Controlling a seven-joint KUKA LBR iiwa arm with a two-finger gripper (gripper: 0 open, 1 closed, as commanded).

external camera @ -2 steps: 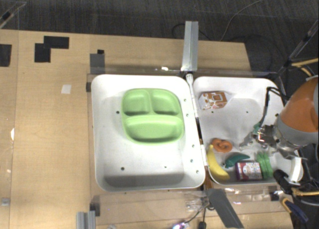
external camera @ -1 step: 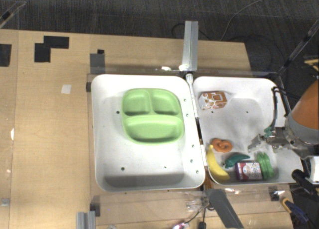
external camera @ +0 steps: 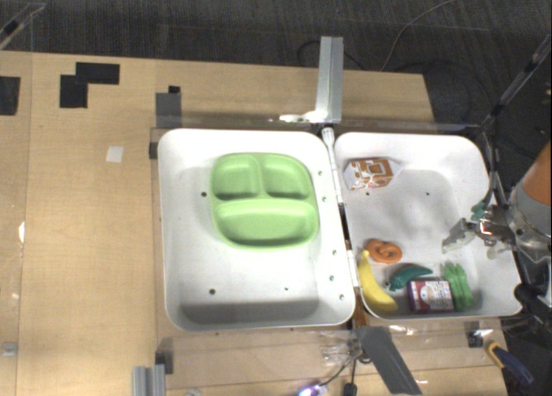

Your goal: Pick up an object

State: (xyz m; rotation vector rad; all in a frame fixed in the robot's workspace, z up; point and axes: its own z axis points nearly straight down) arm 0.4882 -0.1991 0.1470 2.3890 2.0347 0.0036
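The gripper (external camera: 461,235) hangs over the right bin (external camera: 431,154), near its right wall, fingers seemingly apart and holding nothing, though the view is small. The objects cluster below and to its left in the picture: can (external camera: 429,295) lying nearest, its long axis left-right, then green toy (external camera: 457,286), donut (external camera: 384,252) and banana (external camera: 374,286).

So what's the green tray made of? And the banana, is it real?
The green tray looks like smooth moulded plastic: one even colour, rounded compartments, soft sheen. The banana is probably a plastic toy, since its yellow is very even and a little glossy, but from this view I can't be sure.
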